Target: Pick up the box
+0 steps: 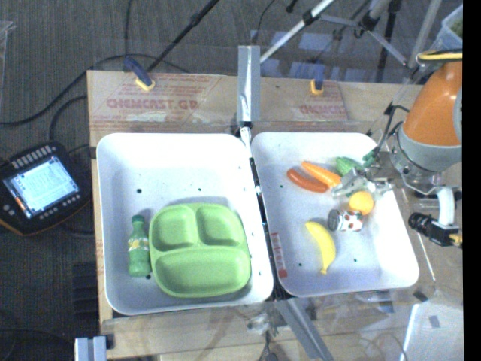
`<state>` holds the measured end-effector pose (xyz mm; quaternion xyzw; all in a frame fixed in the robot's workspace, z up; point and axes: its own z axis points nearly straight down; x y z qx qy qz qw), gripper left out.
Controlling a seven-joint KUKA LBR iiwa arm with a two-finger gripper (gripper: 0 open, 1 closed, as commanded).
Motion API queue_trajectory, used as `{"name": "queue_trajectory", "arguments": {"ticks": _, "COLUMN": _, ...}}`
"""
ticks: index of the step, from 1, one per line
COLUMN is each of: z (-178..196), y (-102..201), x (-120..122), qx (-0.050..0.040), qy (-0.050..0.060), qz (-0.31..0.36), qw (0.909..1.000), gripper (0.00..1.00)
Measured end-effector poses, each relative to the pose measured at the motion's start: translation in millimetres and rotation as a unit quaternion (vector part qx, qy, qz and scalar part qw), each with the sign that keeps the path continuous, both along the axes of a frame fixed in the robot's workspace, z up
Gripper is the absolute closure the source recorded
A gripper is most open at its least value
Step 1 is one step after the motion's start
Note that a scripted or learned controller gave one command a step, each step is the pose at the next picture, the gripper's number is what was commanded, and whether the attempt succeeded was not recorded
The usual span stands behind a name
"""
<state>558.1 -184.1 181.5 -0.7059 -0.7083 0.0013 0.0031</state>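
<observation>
The box (350,220), small, white with red marks, lies on the floor of the right bin (394,275), a short way from the claw (361,180) on the side toward the view's lower edge, apart from it. A grey rounded piece (334,219) touches the box on the side away from the arm. Between box and claw sits a yellow-orange round fruit (361,201), just beside the box and close under the claw. Whether the claw stands apart or together cannot be told at this slant; nothing is seen clamped in it.

Farther from the claw than the box, a banana (323,247) lies alone toward the bin's front edge. To the claw's side away from the arm lie two orange carrots (314,176), side by side, and just beyond the claw toward the view's top is a green leafy item (347,164).

The arm (436,119), grey with its orange band, reaches over the bin's right rim. Well away from the claw, across the divide, the left bin (113,201) holds a green divided tray (199,250) with a green bottle (137,245) lying against its far side. Both bins rest on the tabletop (188,104).
</observation>
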Motion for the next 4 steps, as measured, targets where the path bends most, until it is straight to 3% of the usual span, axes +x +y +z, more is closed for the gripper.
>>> {"name": "queue_trajectory", "arguments": {"ticks": 1, "z": -68, "y": 54, "x": -19, "qx": -0.0019, "qy": 0.0, "qz": -0.156, "qw": 0.9877, "gripper": 0.0}}
{"name": "queue_trajectory", "arguments": {"ticks": 2, "z": 56, "y": 59, "x": -51, "qx": -0.003, "qy": 0.0, "qz": -0.115, "qw": 0.9934, "gripper": 0.0}}
{"name": "queue_trajectory", "arguments": {"ticks": 3, "z": 38, "y": 93, "x": -67, "qx": -0.0005, "qy": 0.0, "qz": 0.06, "qw": 0.9982, "gripper": 0.0}}
{"name": "queue_trajectory", "arguments": {"ticks": 4, "z": -90, "y": 77, "x": 4, "qx": -0.0017, "qy": -0.003, "qz": 0.039, "qw": 0.9992, "gripper": 0.0}}
